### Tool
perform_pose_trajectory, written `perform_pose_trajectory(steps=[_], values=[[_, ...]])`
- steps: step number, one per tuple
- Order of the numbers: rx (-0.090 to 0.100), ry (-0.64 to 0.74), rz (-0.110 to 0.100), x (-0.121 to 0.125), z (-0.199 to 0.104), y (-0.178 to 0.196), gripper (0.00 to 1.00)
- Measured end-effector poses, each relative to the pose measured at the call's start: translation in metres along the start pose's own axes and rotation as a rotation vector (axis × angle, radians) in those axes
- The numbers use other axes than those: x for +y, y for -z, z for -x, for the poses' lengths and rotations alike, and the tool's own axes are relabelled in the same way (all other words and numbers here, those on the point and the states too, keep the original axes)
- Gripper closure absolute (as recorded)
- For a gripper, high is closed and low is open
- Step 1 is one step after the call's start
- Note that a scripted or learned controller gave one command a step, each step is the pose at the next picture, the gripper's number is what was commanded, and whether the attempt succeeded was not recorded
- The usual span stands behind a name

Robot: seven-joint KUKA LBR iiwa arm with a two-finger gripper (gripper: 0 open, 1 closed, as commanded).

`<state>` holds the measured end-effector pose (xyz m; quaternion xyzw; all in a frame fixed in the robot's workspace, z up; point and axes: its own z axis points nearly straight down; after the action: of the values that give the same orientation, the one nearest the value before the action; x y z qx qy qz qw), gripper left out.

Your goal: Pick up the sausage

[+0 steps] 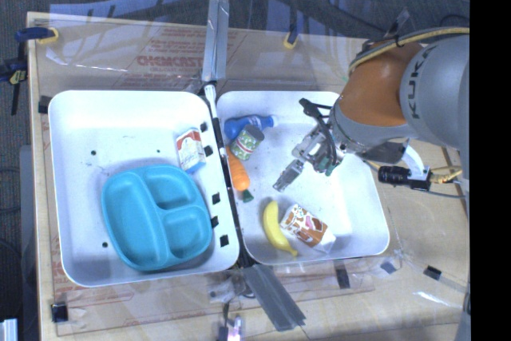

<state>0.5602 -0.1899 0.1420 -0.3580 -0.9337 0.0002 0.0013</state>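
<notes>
Red "CHEMCAST" print on the clear sheet [172, 60]; "KUKA" on the arm [423, 92].

The big grey robot arm [443, 92] comes in from the right side. It has a round orange band [379, 92] just above its wrist. From the band, the wrist bends down and to the left. At its end sits the dark metal two-finger gripper [289, 174]. The gripper points down and to the left, away from the orange band. Its thin fingers [281, 181] look close together, with nothing seen between them.
</notes>
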Motion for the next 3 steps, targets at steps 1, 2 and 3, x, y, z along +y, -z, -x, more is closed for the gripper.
perform_pose_trajectory(steps=[1,2,3], values=[[0.000,-0.071,0.000,-0.004,-0.037,-0.051,0.00],[-0.003,-0.143,0.001,0.052,0.010,-0.050,0.00],[-0.003,-0.137,0.001,0.053,0.010,-0.039,1.00]])
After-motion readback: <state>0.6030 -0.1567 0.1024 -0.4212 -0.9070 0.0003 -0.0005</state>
